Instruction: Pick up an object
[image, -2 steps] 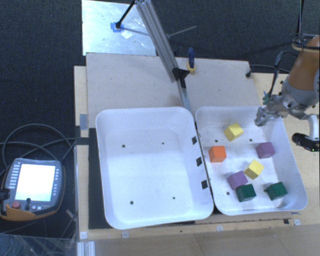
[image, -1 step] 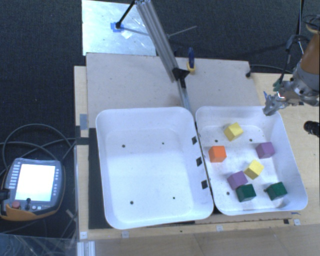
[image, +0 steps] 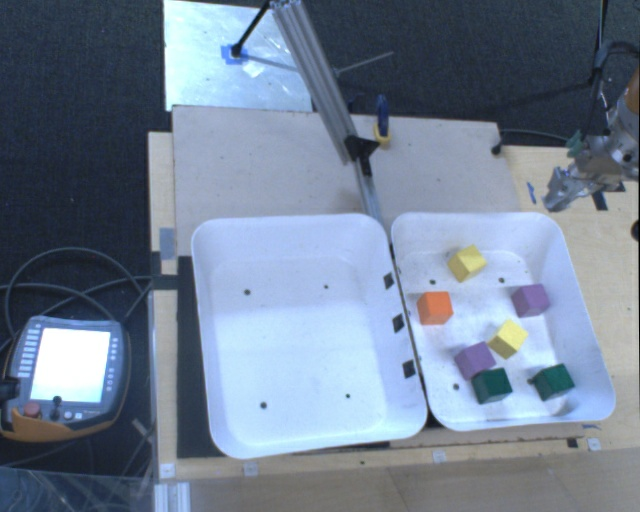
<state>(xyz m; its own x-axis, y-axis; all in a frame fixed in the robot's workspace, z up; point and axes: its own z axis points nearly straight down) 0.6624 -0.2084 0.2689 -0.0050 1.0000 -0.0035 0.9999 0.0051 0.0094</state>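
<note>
Hovering at the frame's upper right, outside the bins: my claw (image: 560, 188), small and blurred, so whether spread or pressed together I cannot tell; it seems to carry nothing.

Right bin (image: 578, 285) holds seven blocks:
- yellow, two (image: 466, 263) (image: 508, 338)
- orange (image: 434, 308)
- purple, two (image: 530, 299) (image: 474, 359)
- green, two (image: 491, 385) (image: 552, 381)

Left bin (image: 215, 330): bare.

Progress: none picked; approach, descent, grasp and lift all remain.

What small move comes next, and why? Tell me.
Probably swing the gripper inward and down over the right bin, toward the nearest yellow cube. The gripper hangs outside the bin's far right corner, above the bench, with nothing between its fingers, and every block lies in that bin.
</note>
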